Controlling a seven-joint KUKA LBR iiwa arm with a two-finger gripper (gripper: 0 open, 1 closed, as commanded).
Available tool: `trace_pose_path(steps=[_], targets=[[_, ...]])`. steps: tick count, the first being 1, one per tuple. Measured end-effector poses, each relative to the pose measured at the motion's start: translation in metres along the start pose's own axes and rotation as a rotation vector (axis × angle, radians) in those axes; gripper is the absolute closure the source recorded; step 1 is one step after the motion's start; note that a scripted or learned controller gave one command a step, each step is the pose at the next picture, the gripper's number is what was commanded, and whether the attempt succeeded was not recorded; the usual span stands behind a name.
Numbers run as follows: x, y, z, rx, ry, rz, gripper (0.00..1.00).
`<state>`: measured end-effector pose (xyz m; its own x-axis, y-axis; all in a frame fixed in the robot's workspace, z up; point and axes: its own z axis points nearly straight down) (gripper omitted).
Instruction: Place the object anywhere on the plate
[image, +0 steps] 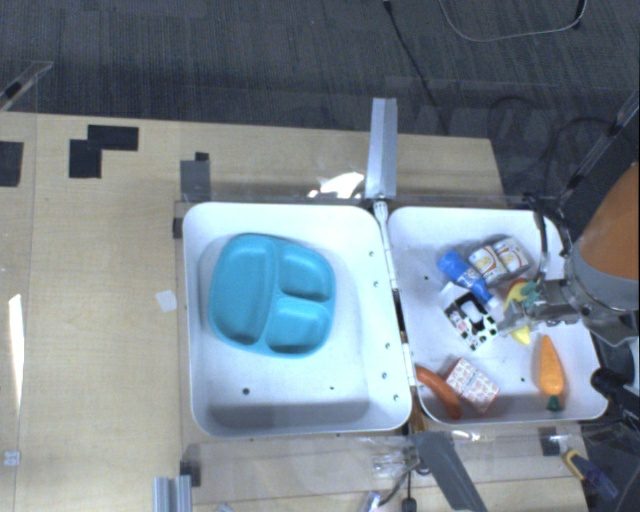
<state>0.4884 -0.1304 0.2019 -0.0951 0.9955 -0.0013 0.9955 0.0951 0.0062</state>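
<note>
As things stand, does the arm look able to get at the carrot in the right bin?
Probably yes. The carrot lies uncovered near the right bin's right wall, apart from the other toys, and the gripper hovers just above it in the view. The nearby wall might crowd the approach slightly.

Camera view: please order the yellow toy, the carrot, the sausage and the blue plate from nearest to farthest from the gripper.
1. Yellow toy: right at the gripper, in the right bin.
2. Carrot: just below the gripper, near that bin's front right corner.
3. Sausage: at the right bin's front left corner.
4. Blue plate: in the left bin, farthest away.
</note>
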Motion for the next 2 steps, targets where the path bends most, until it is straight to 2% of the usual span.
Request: trace_pose_path(steps=[1,2], targets=[[0.001,0.002,-0.011,-0.005,-0.001,-0.006,1.00],[0.063,0.064,-0.012,0.002,0.001,-0.049,1.00]])
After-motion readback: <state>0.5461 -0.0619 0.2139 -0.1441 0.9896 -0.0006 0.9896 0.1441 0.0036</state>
